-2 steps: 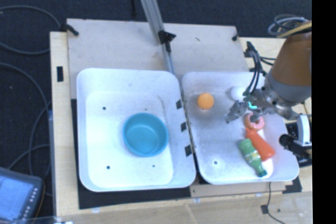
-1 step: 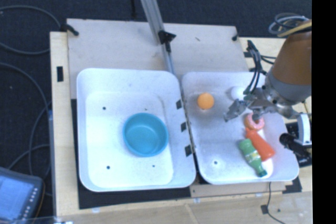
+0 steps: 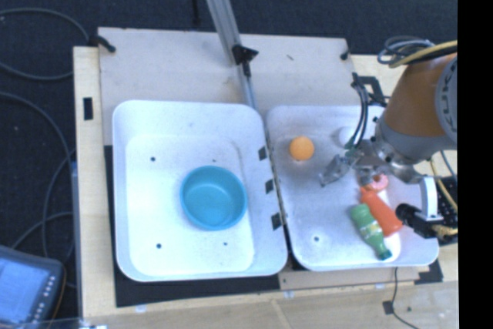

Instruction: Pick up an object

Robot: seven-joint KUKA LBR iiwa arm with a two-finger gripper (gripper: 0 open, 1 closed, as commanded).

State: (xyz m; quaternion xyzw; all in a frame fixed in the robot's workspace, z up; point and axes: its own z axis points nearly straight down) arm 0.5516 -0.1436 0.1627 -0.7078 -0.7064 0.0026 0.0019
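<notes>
Claw (image 3: pixel 337 170) low in right bin (image 3: pixel 323 243) (finger state impossible to tell), orange ball (image 3: pixel 301 149) just left of it, orange bottle (image 3: pixel 380 206) and green bottle (image 3: pixel 370 230) near arm, blue bowl (image 3: pixel 213 197) in left bin (image 3: pixel 146 127)

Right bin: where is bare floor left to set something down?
In the right bin, the near-left floor, below the orange ball and left of the green bottle, is bare. The right side is crowded: claw, orange bottle, green bottle.
</notes>
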